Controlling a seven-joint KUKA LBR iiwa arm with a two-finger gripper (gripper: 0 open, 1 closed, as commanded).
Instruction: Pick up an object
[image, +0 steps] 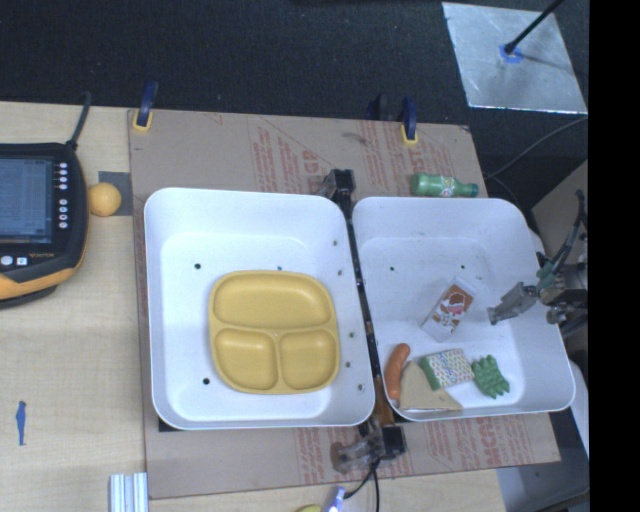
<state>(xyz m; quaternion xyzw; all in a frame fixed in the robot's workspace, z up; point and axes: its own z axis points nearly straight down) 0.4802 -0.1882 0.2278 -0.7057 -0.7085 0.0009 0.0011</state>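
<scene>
The right bin (400, 225) holds several small objects. A white packet with a red print (450, 308) lies near its middle. Along the front wall lie an orange-red sausage (397, 367), a flat green-and-white card on a tan wedge (440, 378) and a green leafy toy (489, 376). My gripper (512, 302) reaches in over the bin's right side, a little right of the packet and above the green toy. Nothing is visibly held in it. Most of the arm is cut off at the right.
The left bin (180, 225) carries a yellow divided plate (272, 331). A green bottle (445, 185) lies on the cardboard behind the right bin. A yellow ball (104, 198) and a teach pendant (35, 225) sit at the far left.
</scene>
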